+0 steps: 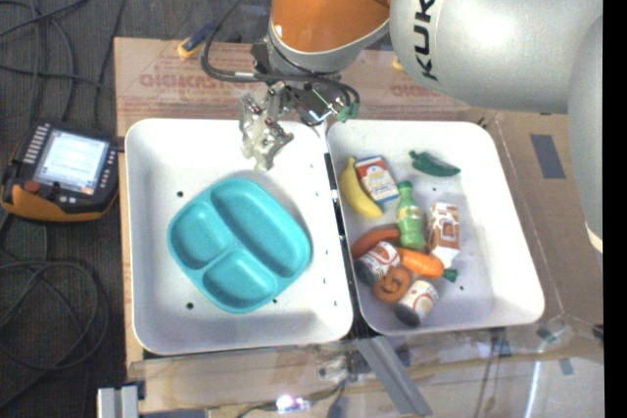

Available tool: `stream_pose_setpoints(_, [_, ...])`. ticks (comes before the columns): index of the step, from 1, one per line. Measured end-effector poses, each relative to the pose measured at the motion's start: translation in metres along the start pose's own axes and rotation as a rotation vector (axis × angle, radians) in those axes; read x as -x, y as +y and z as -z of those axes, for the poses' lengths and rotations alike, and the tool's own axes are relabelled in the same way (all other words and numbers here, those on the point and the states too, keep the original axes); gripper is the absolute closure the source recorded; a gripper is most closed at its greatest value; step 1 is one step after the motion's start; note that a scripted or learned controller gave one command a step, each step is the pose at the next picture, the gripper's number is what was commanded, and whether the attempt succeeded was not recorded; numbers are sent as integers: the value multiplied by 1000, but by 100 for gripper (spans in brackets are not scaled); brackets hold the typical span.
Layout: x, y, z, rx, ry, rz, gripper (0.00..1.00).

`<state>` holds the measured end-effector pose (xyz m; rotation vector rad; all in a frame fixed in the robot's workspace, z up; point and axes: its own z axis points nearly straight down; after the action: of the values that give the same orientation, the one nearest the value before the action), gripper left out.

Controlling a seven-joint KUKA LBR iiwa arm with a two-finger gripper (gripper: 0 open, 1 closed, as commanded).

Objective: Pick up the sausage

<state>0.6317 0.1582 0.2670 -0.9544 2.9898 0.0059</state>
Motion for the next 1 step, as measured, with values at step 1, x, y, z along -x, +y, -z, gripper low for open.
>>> stream_pose_setpoints(1, [55,29,-8,2,-3,372,100])
